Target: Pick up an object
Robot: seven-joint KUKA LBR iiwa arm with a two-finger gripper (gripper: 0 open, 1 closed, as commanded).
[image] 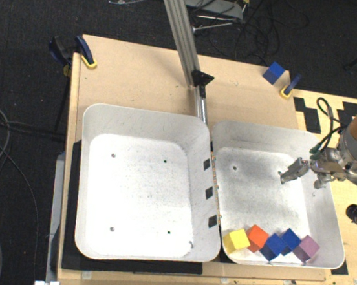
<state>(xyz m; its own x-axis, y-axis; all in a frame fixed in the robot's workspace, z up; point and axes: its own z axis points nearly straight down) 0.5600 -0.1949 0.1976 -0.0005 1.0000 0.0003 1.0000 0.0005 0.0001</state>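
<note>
Five blocks (271, 242) cluster at right bin's near edge; gripper (305, 173) hovers above, fingers apart.

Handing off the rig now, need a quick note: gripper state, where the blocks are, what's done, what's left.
Gripper: over the right bin, upper right part, nothing between its fingers.
Blocks: yellow, orange, two blue and purple bunched along the right bin's near edge. One more blue block on the bench outside the bins.
Done: nothing picked.
Left: reach the cluster, grasp one, lift.
</note>
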